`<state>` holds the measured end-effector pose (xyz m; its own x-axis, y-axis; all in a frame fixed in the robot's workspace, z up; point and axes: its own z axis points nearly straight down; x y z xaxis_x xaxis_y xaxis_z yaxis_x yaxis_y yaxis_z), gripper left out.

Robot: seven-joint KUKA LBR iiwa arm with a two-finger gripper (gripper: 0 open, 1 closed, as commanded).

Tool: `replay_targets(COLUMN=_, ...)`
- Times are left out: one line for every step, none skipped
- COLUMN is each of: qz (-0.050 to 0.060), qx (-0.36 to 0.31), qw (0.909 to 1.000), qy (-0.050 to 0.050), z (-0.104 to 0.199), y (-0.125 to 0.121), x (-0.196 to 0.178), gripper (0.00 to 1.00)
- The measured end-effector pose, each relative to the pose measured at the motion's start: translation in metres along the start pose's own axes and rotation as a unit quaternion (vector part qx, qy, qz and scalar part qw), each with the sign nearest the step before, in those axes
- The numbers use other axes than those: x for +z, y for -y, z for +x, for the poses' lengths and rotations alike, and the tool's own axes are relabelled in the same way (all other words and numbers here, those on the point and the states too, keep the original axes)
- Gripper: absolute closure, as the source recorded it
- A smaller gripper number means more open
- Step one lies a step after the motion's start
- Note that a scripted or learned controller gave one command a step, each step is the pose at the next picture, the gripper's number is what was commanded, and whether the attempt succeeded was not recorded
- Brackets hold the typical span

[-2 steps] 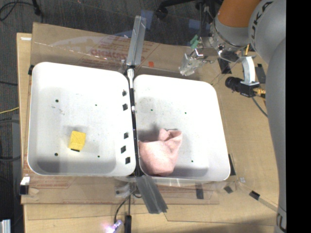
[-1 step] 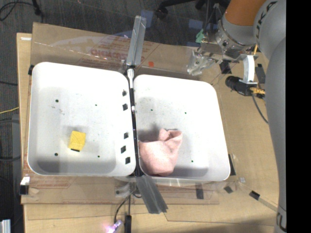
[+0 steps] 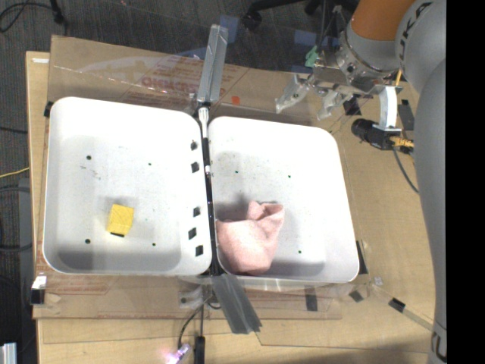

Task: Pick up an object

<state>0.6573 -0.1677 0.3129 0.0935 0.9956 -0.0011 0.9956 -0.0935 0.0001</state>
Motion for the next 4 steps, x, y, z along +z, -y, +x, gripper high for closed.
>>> replay_targets(qz=0.003, qx=-0.127, qw=0.9919, qy=-0.001, z=-0.012, y=0.073, x=0.106, gripper=0.0)
replay_targets(qz=0.002, qx=-0.166, qw=0.9861, qy=-0.001, z=-0.022, y=0.13, x=0.218, gripper=0.0)
replay_targets(qz=0.002, qx=-0.169, qw=0.9857, qy=-0.001, z=-0.022, y=0.129, x=0.208, gripper=1.0)
replay_targets(qz=0.001, qx=-0.129, qw=0.9917, qy=0.0, z=0.012, y=0.081, x=0.121, gripper=1.0)
